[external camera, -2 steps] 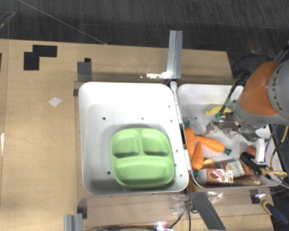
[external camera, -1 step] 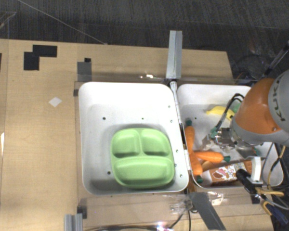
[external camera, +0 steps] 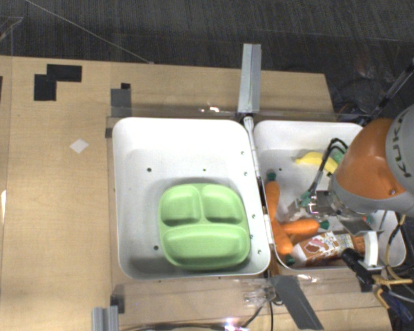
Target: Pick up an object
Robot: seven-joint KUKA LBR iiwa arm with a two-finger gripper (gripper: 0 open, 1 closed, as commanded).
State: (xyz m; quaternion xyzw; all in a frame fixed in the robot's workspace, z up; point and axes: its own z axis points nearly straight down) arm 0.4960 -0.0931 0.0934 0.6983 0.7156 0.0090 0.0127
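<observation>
Bench [external camera: 48, 205] of pale wood carries two shallow white bins set side by side, with a grey metal post [external camera: 249, 80] standing at the far end of the seam between them.

Left bin [external camera: 134, 150]: holds a single green divided tray [external camera: 204, 225], lying flat in the near half of the bin, two small compartments on its far side and one long compartment on its near side.

Right bin [external camera: 283, 140]: holds several items crowded toward its near left part. One carrot [external camera: 272, 200] lies along the left wall, close against the divider. A second carrot [external camera: 302, 227] lies crosswise just right of it, and a further orange piece [external camera: 282, 243] sits near the bin's near left corner. A bottle with a printed label [external camera: 322, 247] lies on its side along the near wall, touching or just beside the carrots. A yellow object [external camera: 308, 159] rests toward the far side of the bin, partly hidden by the arm.

Arm [external camera: 372, 171]: reaches in from the right, its orange band hanging over the right bin. The gripper [external camera: 316, 209] sits low over the crosswise carrot and the bottle. How wide it stands, and whether it has hold of anything, cannot be told from this view; the wrist hides it.
</observation>
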